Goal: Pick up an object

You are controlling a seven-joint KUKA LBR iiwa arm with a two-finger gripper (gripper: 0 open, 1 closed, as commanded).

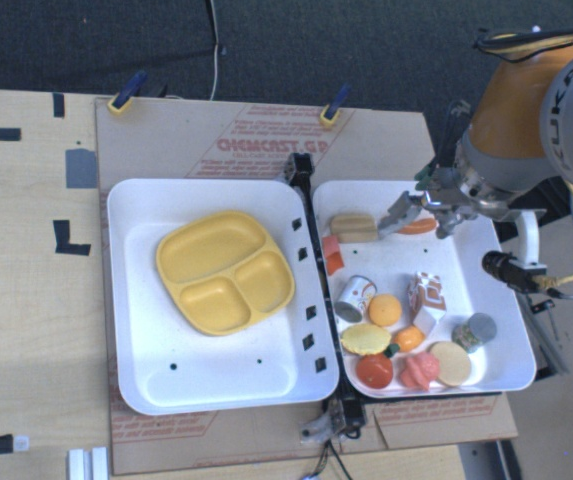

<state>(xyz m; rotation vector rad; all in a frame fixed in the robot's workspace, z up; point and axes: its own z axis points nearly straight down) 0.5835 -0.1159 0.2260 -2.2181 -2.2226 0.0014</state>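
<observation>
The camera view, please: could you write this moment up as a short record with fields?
arm: reaches in from the right, gripper over the right bin
beneath gripper: orange piece, near the far wall
left bin: yellow divided tray
right bin items: tan block, metal cup, orange ball, red tomato, pink toy
held: nothing visibly between the fingers

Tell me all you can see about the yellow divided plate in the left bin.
The yellow divided plate looks like smooth, matte plastic. It has three compartments: one large across its upper part and two smaller ones below, separated by raised ridges. Its outline is rounded. It lies flat, right side up, turned at a slant, on the floor of the left bin, a little above the middle. Nothing lies in it, and nothing but the bin floor touches it.
</observation>
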